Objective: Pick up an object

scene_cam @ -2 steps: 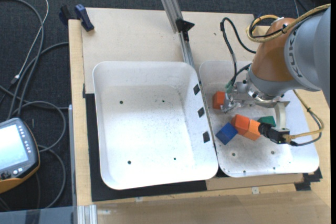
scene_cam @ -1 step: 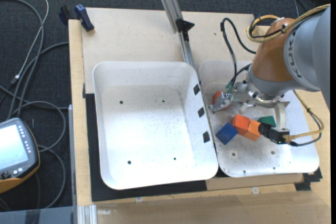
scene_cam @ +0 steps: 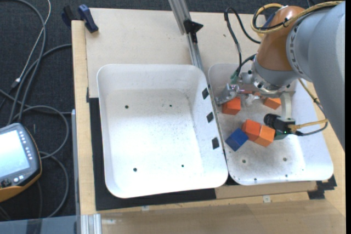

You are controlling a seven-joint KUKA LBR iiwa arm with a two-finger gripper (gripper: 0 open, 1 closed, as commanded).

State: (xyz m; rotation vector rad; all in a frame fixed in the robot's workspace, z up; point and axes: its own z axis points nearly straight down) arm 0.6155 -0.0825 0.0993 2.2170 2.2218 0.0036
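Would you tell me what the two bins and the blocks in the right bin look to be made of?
Left bin and right bin: seemingly thin moulded white plastic, with rounded corners, smooth and speckled. The blue block and orange blocks: solid, matt, sharp-edged, possibly painted wood or plastic.

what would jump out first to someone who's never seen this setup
The big grey arm with its orange band reaches in from the right and hangs low over the right bin. Beneath it lies a bright cluster: an orange block by the gripper, a blue block and two more orange blocks nearer the front. The left bin beside it is a broad speckled white tray.
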